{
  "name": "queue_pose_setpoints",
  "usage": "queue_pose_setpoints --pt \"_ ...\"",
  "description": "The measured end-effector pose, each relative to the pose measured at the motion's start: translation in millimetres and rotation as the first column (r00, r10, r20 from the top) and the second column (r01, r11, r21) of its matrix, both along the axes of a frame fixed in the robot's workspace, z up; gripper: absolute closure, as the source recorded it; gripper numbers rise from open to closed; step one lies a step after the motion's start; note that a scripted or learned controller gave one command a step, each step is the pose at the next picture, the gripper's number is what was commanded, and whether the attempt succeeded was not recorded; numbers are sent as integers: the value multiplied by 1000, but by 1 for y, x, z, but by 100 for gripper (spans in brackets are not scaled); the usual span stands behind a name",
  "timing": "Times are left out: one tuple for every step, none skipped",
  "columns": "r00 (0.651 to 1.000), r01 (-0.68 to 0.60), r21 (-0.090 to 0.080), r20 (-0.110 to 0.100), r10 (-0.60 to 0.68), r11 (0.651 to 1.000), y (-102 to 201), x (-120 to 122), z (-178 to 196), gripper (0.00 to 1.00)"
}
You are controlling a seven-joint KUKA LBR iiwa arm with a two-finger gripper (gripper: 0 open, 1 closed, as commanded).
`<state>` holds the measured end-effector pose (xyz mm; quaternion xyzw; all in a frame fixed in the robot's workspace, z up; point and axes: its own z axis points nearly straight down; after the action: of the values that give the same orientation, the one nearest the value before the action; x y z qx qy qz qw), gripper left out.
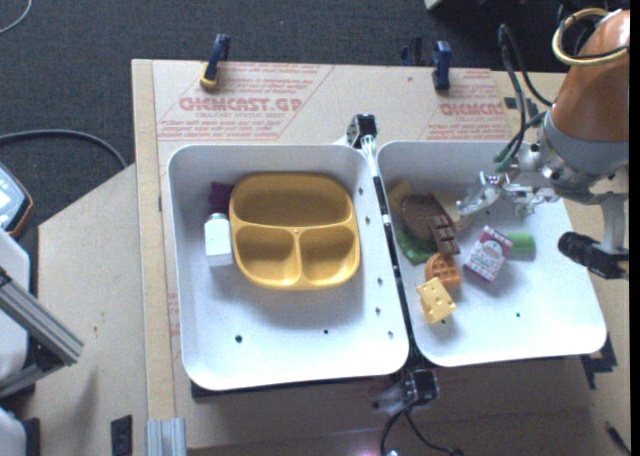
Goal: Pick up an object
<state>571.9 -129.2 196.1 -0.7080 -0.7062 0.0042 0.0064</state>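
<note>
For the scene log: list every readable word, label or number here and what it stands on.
"CHEMCAST GP", red, repeated in diagonal rows on the board's paper cover behind the left bin; finer lines between are too small to read.
A partly hidden repeat behind the right bin, near; not fully legible.
Pink-and-white carton: print too blurred.

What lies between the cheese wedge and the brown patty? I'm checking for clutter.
In the camera view, an orange waffle lies between the cheese wedge and brown patty.
</note>
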Motion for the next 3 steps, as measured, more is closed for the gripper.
queue_pose_setpoints --pt "1000 -2 -2 13 3 1000 0 3 7 0" --pt "1000 -2 -1 7 2 1000 3 -7 -51 0" --pt "1000 -3 -4 19 3 1000 4 -4 -100 0"
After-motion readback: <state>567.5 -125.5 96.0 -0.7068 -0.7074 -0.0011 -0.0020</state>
